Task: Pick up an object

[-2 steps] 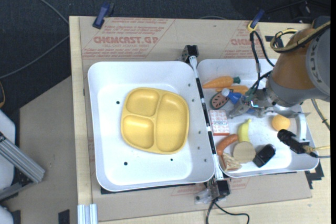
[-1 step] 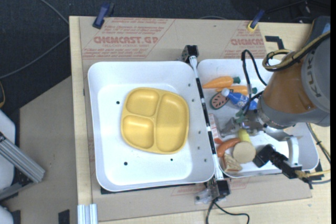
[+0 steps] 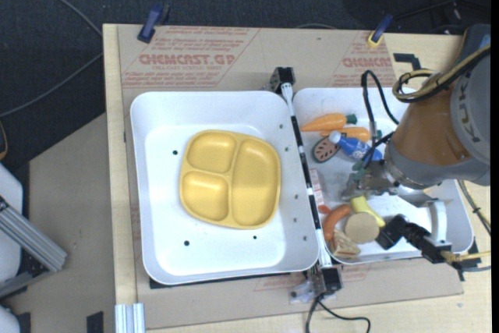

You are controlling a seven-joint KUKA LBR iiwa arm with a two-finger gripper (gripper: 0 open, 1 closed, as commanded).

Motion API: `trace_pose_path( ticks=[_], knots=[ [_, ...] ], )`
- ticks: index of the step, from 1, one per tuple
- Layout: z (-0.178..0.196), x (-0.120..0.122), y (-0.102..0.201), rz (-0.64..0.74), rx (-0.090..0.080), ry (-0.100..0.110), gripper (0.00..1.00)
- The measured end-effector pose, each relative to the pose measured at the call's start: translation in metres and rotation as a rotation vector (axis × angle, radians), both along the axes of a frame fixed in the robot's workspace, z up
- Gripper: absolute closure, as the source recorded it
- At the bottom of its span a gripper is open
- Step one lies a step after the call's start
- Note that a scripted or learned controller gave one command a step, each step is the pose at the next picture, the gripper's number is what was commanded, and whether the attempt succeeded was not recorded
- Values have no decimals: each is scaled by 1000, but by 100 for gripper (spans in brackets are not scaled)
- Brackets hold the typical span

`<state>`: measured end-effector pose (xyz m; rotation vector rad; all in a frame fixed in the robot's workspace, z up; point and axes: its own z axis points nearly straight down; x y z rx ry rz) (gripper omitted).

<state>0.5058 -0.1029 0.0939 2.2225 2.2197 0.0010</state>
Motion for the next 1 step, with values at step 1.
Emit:
trace_pose_path(
  ticks=[1],
  knots=[
    [91,28,87,3,1,0,100]
  ],
)
